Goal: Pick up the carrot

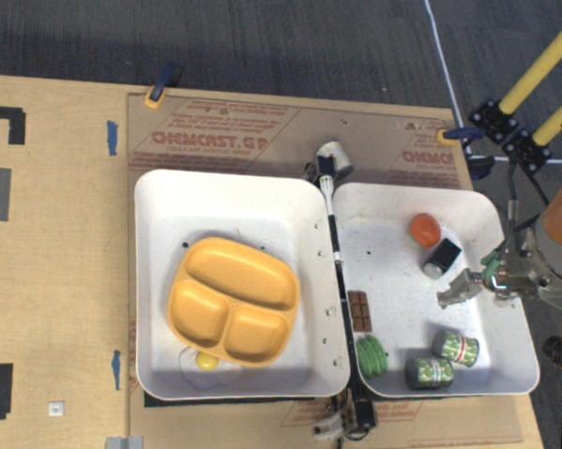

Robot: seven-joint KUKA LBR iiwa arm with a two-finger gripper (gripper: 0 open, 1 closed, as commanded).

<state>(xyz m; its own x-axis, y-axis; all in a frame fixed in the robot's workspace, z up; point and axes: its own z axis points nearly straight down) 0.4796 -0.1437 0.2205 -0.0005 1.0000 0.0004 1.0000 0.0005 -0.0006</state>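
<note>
The carrot (425,227) is a short orange piece lying in the upper part of the right bin (395,206). Just below and right of it lies a small black and white object (441,257). My gripper (470,285) hangs over the right side of that bin, lower and to the right of the carrot and apart from it. Nothing shows in its grasp.
The right bin also holds a brown chocolate bar (357,310), a green leafy item (371,355) and two green cans (458,347) (430,371) near the front. An upturned yellow divided plate (232,299) lies in the left bin (157,259). A yellow stand (543,64) rises at the back right.
</note>
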